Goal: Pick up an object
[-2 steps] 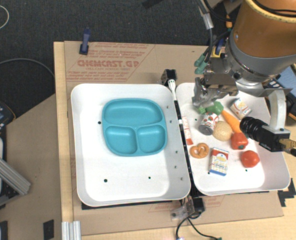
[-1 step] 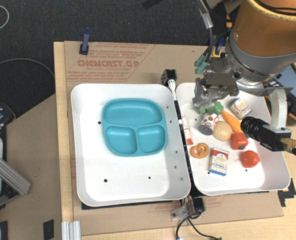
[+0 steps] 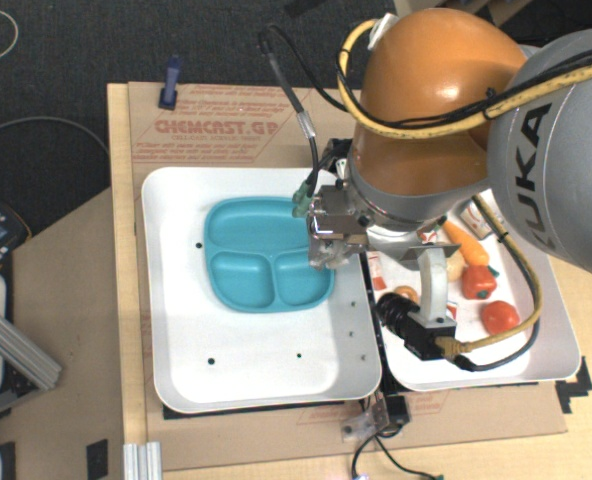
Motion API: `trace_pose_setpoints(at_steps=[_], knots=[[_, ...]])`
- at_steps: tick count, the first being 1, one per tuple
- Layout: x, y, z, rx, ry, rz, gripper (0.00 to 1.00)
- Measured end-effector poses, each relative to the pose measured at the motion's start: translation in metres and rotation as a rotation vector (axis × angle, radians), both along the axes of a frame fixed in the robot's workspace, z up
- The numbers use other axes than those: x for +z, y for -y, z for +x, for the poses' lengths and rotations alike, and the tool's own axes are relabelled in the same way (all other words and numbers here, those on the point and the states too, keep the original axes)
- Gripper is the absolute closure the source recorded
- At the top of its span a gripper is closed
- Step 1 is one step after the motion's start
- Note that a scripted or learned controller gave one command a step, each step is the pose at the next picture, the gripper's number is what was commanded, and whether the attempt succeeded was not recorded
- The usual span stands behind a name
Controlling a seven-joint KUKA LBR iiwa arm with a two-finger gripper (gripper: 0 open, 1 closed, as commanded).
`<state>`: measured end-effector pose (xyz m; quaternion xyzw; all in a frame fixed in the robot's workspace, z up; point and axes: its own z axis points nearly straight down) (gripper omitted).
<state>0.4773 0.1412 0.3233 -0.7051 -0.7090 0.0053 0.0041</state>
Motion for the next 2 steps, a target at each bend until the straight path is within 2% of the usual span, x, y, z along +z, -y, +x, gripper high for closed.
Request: trace_pose_setpoints(at_steps=[1,2], knots=[[0.098,0.034,0.003,-0.009,0.025,0.004,1.00],[0.088,-0.071,0.001,0.005,0.016,0.005,1.00]])
